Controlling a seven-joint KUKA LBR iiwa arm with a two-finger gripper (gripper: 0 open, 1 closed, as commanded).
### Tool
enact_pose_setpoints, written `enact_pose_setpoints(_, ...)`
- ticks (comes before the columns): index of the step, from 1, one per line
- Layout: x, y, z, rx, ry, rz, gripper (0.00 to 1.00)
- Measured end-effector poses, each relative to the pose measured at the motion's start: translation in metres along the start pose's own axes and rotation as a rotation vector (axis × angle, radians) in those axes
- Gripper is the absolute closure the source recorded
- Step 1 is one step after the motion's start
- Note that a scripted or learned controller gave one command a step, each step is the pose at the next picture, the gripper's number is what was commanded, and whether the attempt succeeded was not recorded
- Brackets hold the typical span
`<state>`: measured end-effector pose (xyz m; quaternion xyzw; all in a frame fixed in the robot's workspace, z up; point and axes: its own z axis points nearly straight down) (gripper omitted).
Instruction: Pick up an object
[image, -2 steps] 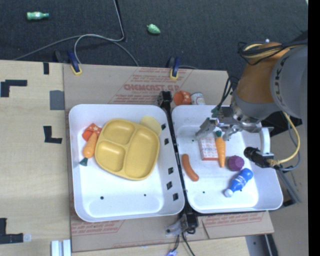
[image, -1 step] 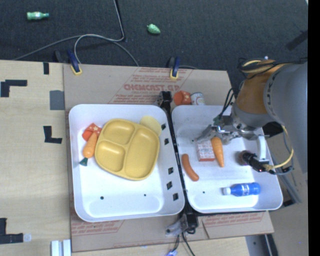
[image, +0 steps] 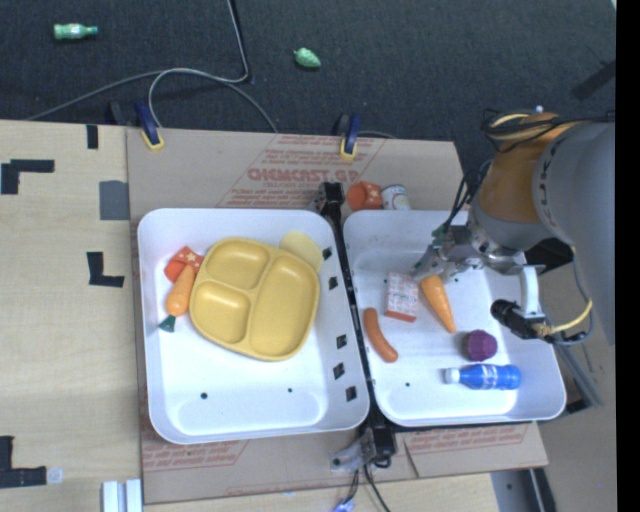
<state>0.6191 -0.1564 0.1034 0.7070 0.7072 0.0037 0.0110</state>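
Note:
In the right bin (image: 520, 405) lie an orange carrot (image: 437, 303), a pink and white packet (image: 401, 297), an orange-red sausage (image: 380, 335), a purple plum (image: 481, 345) and a blue bottle (image: 483, 377) on its side. My gripper (image: 441, 259) hangs over the upper middle of this bin, just above the carrot's thick end and to the right of the packet. The wrist hides its tip. Nothing is seen held in it.
The left bin (image: 240, 415) holds a yellow divided plate (image: 254, 297), a small carrot (image: 180, 290), a red piece (image: 183, 262) and a pale yellow item (image: 300, 246). A red object (image: 364, 195) and a white can (image: 396, 197) sit behind the bins. The arm (image: 530, 190) covers the right bin's upper right.

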Motion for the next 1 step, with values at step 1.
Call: enact_pose_setpoints(1, 0.0813, 0.0102, -0.082, 0.02, 0.011, -0.003, 1.0)
